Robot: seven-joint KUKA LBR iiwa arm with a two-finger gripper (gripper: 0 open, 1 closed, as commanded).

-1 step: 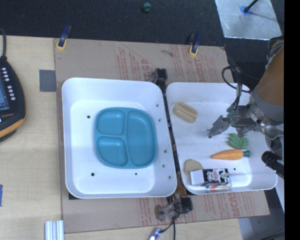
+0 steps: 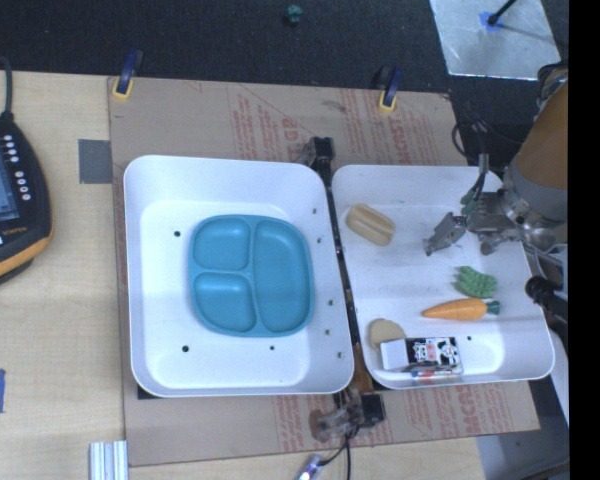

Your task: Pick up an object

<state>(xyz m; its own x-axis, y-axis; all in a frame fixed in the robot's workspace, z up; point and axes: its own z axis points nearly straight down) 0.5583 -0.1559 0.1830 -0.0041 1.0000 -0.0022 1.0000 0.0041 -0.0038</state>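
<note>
Overhead, arm reaching from right over right bin point(image 2: 380, 183), fingers point(image 2: 442, 236) spread apart, holding nothing, near bread roll point(image 2: 370, 224)

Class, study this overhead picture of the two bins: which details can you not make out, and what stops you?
- End effector, camera view: too small and dark to tell its finger state.
- Arm: cut off at the right edge.
- Small printed box: print too small to read.
- Tan round piece: partly hidden behind that box.
- Handheld controller: cut off by the left edge; screen unreadable.
</note>
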